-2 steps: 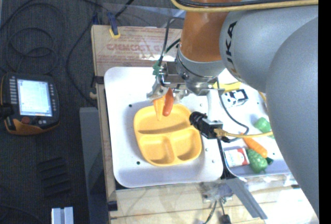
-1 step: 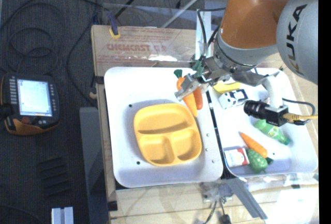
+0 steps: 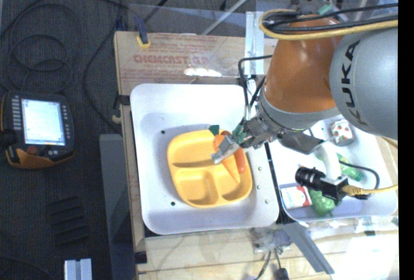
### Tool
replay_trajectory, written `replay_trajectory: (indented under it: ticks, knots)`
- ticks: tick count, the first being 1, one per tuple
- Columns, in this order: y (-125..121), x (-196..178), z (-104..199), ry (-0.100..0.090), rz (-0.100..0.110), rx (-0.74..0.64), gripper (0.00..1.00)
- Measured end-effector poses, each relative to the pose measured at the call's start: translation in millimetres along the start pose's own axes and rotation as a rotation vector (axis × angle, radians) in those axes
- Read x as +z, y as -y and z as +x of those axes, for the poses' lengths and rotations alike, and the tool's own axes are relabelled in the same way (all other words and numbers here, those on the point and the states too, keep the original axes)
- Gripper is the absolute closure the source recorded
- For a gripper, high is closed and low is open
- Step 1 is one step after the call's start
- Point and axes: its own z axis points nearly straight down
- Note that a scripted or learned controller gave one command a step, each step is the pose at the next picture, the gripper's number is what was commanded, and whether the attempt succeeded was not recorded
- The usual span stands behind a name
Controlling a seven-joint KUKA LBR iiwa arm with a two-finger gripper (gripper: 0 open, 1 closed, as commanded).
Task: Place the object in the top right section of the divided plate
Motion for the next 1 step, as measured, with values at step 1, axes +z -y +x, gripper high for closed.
replay_trajectory:
  ticks: [1]
  knots:
    - [-54.3,-8.3,59.2,0.001,-0.001,-0.07,1.0]
